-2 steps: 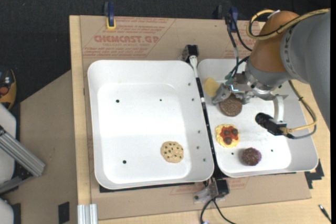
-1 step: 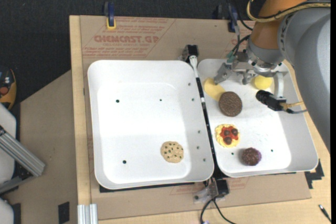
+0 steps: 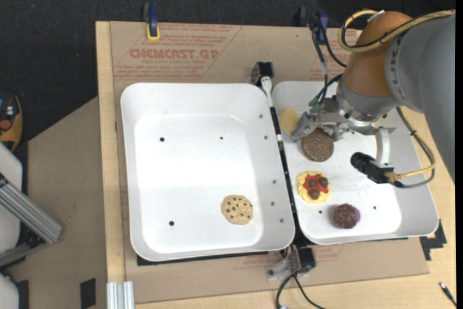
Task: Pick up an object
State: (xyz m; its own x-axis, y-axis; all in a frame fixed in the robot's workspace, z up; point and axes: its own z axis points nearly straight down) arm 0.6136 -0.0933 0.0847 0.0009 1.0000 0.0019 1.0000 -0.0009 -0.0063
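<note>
My gripper (image 3: 319,128) hangs low over the back left part of the right bin (image 3: 412,217), just above a round brown patty (image 3: 317,148) and touching or nearly touching its top edge. A pale yellow piece (image 3: 290,119) lies just left of the gripper against the bin's left wall. In front of the patty sits a small yellow disc with red topping (image 3: 313,187), and a dark reddish-brown ball (image 3: 346,216) lies nearer the front. A chocolate-chip cookie (image 3: 236,209) lies in the front of the left bin (image 3: 145,155).
The grey arm with its orange band (image 3: 372,54) reaches in from the right over the right bin's back. A black part on a cable (image 3: 369,166) hangs right of the patty. A black divider clamp (image 3: 262,73) sits between the bins at the back.
</note>
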